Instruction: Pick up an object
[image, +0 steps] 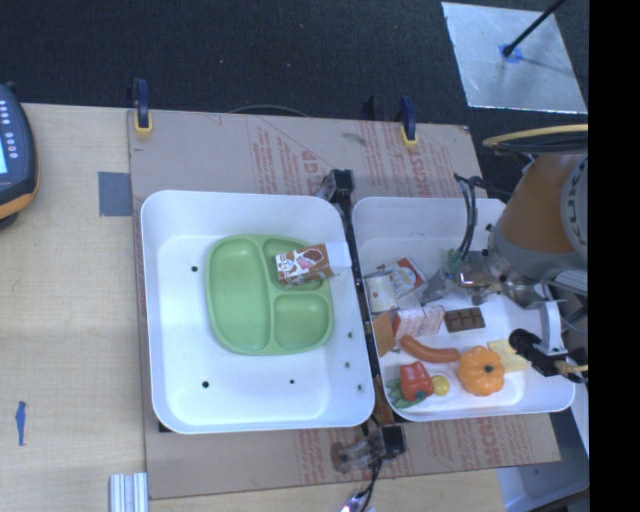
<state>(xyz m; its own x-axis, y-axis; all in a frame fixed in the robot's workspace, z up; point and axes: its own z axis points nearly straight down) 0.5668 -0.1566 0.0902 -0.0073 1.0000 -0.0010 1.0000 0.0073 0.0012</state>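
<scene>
From the camera above the counter (70, 300), we look down on two shallow white bins set side by side, their inner rims touching along a dark seam. The left bin (170, 330) holds a green divided plate (262, 300), and a small brown-and-white carton (302, 265) lies in the plate's upper right compartment, tilted against its rim.

The right bin (545, 400) is crowded. Near its front edge we see an orange pumpkin (481, 371), and just left of it a red pepper (415, 381) with a bit of green beside it. A sausage (430, 350) lies just above the pepper, slanting toward the pumpkin. A chocolate bar (464, 321) sits farther back, with a pale packet (420, 322) close on its left and a white carton (381, 292) nearer the seam. A yellow wedge (508, 355) pokes out to the right of the pumpkin.

The arm (545, 215) comes in from the right, its orange band over the right bin's far corner. The end effector (462, 280) hangs low over the back of that bin, near the chocolate bar and the packet, but we cannot tell how it is set or whether it is touching anything.
</scene>
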